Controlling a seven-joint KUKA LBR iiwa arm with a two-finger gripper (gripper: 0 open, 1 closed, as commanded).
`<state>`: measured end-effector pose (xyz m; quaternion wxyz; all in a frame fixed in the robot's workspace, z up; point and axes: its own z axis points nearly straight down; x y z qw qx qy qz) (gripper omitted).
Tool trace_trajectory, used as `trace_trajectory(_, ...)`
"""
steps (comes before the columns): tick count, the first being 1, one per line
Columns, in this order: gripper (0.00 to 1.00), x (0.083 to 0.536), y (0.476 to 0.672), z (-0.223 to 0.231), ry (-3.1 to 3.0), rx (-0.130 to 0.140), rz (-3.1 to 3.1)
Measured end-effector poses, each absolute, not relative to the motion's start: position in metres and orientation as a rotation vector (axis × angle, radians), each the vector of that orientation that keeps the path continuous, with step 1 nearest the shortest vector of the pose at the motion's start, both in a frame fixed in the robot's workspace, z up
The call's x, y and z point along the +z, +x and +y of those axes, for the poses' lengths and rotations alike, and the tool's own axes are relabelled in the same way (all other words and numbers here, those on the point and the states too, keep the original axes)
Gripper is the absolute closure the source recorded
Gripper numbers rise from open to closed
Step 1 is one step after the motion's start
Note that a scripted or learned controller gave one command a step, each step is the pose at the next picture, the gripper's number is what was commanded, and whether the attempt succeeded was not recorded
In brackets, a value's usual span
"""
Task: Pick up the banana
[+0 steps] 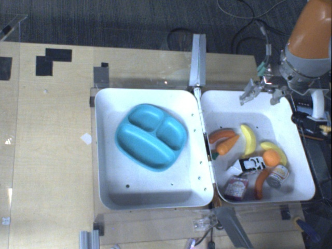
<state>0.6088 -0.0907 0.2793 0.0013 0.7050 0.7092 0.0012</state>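
in the camera view the banana (249, 138) lay in the right bin (298, 154) beside the carrots (224, 140), light, curved, bruisable, best pinched across its middle, while the gripper (263, 91) hovered above the bin's far rim, jaws spread.

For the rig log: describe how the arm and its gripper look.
The arm has a broad orange band over a grey wrist section, rounded in shape. The gripper is small, of bare grey metal, with thin fingers. Thin cables run along the wrist, with a small green part beside them.
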Motion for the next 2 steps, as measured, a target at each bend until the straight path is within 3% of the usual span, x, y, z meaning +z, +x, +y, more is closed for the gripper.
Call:
trace_trajectory(1, 0.0, 0.124, 0.574, -0.116, 2.194, 0.005, 2.243)
trace_trajectory(2, 0.0, 0.089, 0.584, -0.109, 2.19, 0.011, 2.241)
